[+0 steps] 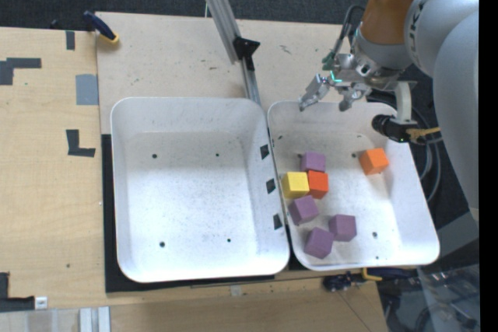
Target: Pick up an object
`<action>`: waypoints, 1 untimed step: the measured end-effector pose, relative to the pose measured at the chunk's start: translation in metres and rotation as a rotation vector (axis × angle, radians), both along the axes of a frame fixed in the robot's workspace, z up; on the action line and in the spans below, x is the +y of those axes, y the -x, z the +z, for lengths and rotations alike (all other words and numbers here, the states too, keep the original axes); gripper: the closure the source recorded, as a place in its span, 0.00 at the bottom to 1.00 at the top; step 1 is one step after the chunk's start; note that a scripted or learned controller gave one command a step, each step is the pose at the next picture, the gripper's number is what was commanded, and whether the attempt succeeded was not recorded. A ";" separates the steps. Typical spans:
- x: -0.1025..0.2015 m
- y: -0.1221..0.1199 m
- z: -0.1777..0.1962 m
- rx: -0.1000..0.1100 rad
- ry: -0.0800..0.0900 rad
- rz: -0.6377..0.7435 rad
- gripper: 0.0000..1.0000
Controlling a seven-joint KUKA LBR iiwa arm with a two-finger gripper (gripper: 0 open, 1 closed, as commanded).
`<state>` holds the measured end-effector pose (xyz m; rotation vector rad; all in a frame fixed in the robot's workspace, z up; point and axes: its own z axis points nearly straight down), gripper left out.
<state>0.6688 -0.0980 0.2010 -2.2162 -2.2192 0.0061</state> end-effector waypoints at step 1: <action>0.000 -0.001 0.003 -0.005 0.002 0.001 0.00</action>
